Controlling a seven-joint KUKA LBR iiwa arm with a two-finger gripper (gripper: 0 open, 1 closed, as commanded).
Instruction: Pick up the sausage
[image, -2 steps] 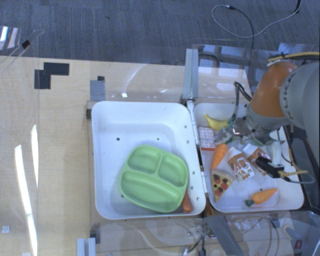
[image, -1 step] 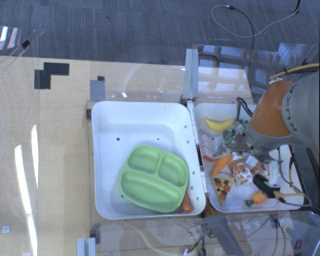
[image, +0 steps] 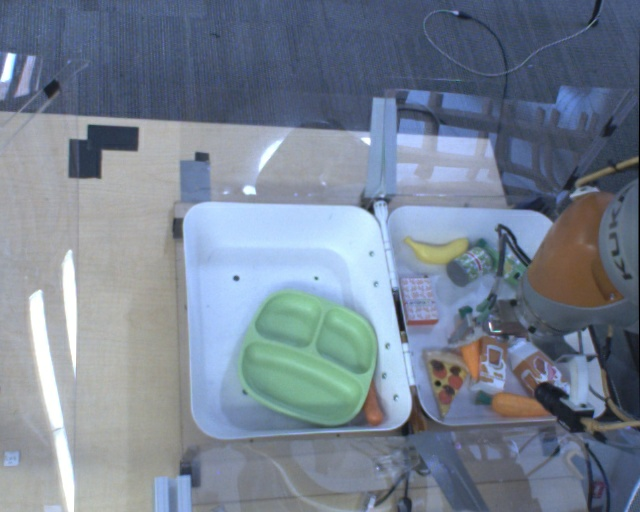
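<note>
Near edge first. In the left bin, at its near right corner, a short reddish-orange piece pokes out from under the green plate. That's prob. the sausage, though it's half hidden, so not 100% sure. It touches the plate's rim and lies just beside the wall between the two bins.

Right bin, near side: a carrot w/ a green tip, a pizza slice, a small orange-and-white carton and a brown-and-white bottle-like item, all packed close together. The last one could be the sausage instead; too small to tell.

Mid bin: the tool is low over the right bin, just beyond the carton and pizza slice, w/ the grey-and-orange arm covering the bin's right side. How far it's open can't be made out, since the arm hides most of it and the metal bits blur together. Nothing visibly held.

Just left of it is a pink-and-white pack against the dividing wall. Farther back are a can and a banana.

Progress: pick not done. If the sausage is the piece by the plate, the tool is in the wrong bin, well apart from it, w/ the wall between. Left to do: cross over, come down at that corner, grip, lift. Tricky spot imo, w/ plate rim on one side and bin wall on the other, so little room for the tool.
</note>
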